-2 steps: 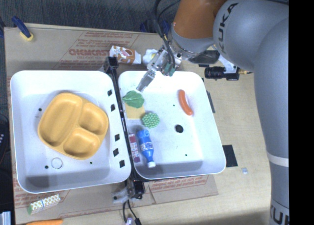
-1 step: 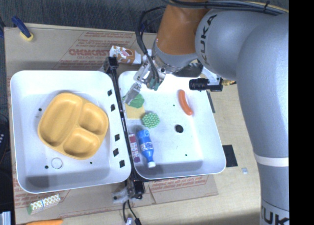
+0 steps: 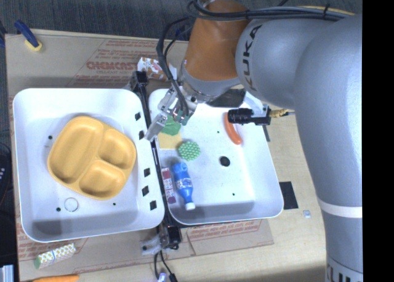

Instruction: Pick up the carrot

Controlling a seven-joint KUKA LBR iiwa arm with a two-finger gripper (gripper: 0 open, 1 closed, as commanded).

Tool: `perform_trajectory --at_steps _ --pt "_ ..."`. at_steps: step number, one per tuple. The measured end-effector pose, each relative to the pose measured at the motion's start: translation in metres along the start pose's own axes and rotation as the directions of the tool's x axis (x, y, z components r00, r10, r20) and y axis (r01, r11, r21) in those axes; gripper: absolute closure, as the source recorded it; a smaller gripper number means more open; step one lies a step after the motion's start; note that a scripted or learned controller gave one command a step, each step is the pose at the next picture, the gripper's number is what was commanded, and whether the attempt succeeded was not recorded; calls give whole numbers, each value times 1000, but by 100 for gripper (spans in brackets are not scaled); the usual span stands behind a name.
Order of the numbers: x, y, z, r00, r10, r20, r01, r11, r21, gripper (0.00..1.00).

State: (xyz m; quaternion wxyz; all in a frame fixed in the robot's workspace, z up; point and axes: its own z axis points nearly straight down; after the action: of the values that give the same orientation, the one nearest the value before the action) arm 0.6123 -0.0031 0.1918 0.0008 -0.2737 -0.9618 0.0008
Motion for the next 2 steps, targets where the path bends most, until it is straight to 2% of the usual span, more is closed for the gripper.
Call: perform_trajectory --at_steps 1,2 --pt "32 9 0 921 -389 -1 389 921 0 0" --pt "68 -28 0 838 -546 0 546 838 0 0"
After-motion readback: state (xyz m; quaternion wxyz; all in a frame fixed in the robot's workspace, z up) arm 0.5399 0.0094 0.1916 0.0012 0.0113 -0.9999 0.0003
